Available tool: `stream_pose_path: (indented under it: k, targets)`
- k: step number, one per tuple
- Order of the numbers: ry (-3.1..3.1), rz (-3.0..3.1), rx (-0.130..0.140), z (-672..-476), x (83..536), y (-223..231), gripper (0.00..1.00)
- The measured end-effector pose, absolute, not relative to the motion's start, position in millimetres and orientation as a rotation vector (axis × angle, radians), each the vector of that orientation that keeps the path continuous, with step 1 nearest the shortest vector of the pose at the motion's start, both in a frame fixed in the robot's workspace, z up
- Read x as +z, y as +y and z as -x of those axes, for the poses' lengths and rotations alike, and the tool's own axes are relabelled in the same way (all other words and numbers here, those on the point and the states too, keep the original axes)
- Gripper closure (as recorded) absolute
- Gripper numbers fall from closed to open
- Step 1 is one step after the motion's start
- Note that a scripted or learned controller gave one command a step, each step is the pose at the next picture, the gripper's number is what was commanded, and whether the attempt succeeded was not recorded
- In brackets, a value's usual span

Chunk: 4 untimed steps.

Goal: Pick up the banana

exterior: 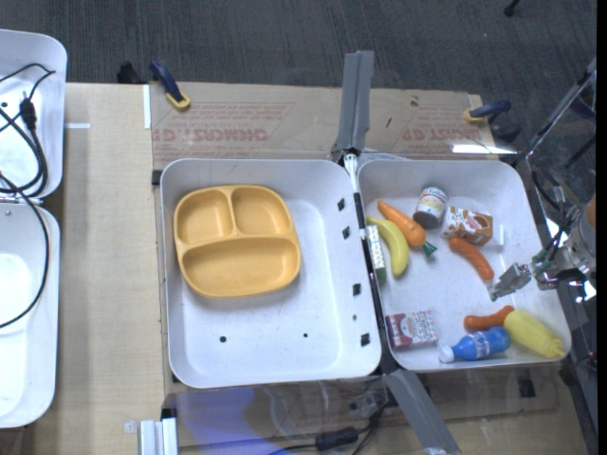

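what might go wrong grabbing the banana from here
The yellow curved banana lies close beside the orange carrot and near the right white bin's left wall, so the fingers may catch either instead. The metal two-finger gripper sits at the far right side, with an orange sausage-shaped toy roughly between.

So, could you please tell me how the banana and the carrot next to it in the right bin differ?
The banana is yellow; the carrot is orange with a small green end. The banana is curved, while the carrot is straight and tapered. The banana lies against the bin's left wall, running roughly along it; the carrot lies at a slant further in, just above the banana's right side. Both are elongated toy foods lying flat in the right bin, apart from the gripper.
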<state>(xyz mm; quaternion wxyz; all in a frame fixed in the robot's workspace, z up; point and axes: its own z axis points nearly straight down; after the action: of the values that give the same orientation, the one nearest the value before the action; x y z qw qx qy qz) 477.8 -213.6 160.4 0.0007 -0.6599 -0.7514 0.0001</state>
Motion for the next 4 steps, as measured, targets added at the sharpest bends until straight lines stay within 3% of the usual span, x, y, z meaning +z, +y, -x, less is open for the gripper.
stream_pose_path:
  k: [1, 2, 3, 4]
  targets:
    - [-2.782, 1.476, -0.007, -481.5, 97, -222, 0.0]
    - [-2.939, 1.119, -0.001, -488.7, 148, -218, 0.0]
    - [-3.121, 0.543, 0.0, -486.7, 99, -221, 0.0]
    - [-3.116, 0.547, -0.001, -485.5, 107, -221, 1.0]
